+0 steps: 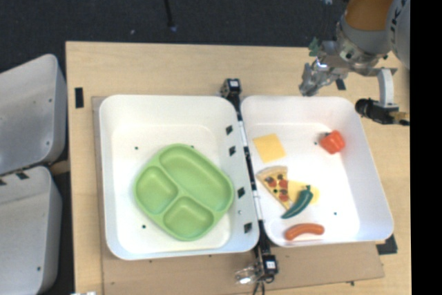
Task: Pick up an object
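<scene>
Two white bins sit side by side on the bench. The left bin [110,148] has just one thing in it: a green divided plate [183,191] with three compartments, lying flat toward the near side.

The right bin [366,169] holds five toy food items. There's one yellow cheese square [268,147] near the divider, one pizza slice [279,186] just nearer than it, one green pepper [298,202] overlapping the pizza's right edge, one sausage [304,231] at the near edge, and one red-orange piece [333,141] (pepper or tomato, hard to tell) off by itself on the right side.

The gripper [314,77] hangs above the far rim of the right bin, well apart from all five items, holding nothing. Whether the claw is apart or together, I honestly can't tell from this angle.
</scene>
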`<state>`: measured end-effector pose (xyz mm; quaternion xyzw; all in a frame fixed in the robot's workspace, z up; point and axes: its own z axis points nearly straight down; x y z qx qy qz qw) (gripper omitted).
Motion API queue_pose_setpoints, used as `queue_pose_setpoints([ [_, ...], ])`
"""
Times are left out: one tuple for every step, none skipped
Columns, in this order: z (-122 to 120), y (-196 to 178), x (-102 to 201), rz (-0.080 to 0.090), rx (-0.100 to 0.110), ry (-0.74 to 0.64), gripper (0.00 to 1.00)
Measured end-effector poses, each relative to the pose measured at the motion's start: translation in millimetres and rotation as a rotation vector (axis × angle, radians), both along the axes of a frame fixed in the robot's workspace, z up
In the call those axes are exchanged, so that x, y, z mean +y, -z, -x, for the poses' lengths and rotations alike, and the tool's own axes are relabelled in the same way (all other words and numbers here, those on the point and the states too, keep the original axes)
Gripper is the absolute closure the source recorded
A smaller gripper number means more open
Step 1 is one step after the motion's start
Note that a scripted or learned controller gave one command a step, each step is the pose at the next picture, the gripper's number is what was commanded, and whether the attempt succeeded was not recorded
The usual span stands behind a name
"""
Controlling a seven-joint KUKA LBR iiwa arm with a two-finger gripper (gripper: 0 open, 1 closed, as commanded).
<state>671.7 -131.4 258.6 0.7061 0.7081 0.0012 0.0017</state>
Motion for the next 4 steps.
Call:
queue_pose_setpoints([
  [14.7, -0.1, 56.9, -0.001, 0.004, -0.003, 1.0],
  [34.3, 13.2, 98.6, 0.0, 0.005, -0.002, 1.0],
  [65.9, 11.1, 146.2, -0.002, 0.005, -0.003, 1.0],
  [87.4, 4.6, 198.2, -0.003, 0.005, -0.005, 1.0],
])
